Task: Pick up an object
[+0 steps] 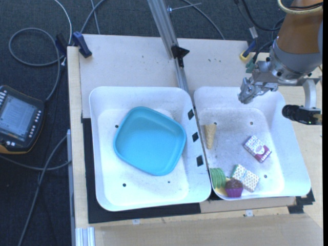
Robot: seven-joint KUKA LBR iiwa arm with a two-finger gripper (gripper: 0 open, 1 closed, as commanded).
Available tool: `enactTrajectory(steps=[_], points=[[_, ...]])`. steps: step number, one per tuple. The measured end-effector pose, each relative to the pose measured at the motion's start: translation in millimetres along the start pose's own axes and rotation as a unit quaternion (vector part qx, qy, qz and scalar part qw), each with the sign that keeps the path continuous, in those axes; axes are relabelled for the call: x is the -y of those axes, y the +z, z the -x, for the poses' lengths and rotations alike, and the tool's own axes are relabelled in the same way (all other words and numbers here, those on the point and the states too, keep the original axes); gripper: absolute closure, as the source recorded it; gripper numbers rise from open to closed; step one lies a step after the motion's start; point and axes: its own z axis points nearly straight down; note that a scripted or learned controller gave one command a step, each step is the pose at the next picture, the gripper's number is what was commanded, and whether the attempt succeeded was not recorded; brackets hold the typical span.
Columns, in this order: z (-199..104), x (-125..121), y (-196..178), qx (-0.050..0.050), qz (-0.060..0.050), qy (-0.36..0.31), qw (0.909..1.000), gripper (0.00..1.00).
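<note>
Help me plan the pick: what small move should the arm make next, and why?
Probably lower the tool toward the small red-and-white packet. The tool hangs over the right white bin's far corner, and the packet lies apart from the other items.

1. One fixed camera above the bench, looking down at a slant.
2. Far enough back to take in both bins, bench edges and floor.
</note>
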Motion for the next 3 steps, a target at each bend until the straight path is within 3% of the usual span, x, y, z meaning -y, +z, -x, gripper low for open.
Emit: enactTrajectory(steps=[1,2,3], points=[[-58,-1,13,0.000,-0.001,0.000,1.0000,1.00],[-113,14,25,0.000,-0.001,0.000,1.0000,1.00],[-161,16,19,0.000,0.000,0.000,1.0000,1.00]])
